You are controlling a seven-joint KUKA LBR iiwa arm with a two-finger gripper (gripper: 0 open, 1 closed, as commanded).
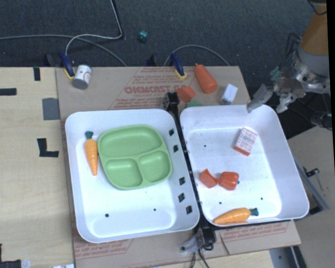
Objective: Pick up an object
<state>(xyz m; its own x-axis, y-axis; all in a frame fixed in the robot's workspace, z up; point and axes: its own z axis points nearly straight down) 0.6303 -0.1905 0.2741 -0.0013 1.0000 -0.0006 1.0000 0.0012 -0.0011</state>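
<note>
- The hand [265,99] hangs at the far right corner of the right bin [286,152], just over its rim, with nothing between its fingers; whether the fingers are apart or together cannot be told.
- The right bin holds a small red-and-white box [245,140] toward its far side, tilted.
- Near the middle of that bin lie an orange-red block [208,179] and a red pepper [229,180], touching side by side.
- A carrot [235,215] lies along the near edge of the right bin, green tip pointing right.
- The left bin [80,180] carries a green divided plate [135,156], and a second carrot [91,153] lies just beside the plate's left edge, green tip at the far end.
- On the bench [24,183] beyond the bins sit an orange bottle-like piece [205,78], a small pale cube [229,93] and a small can [82,75] at far left.
</note>
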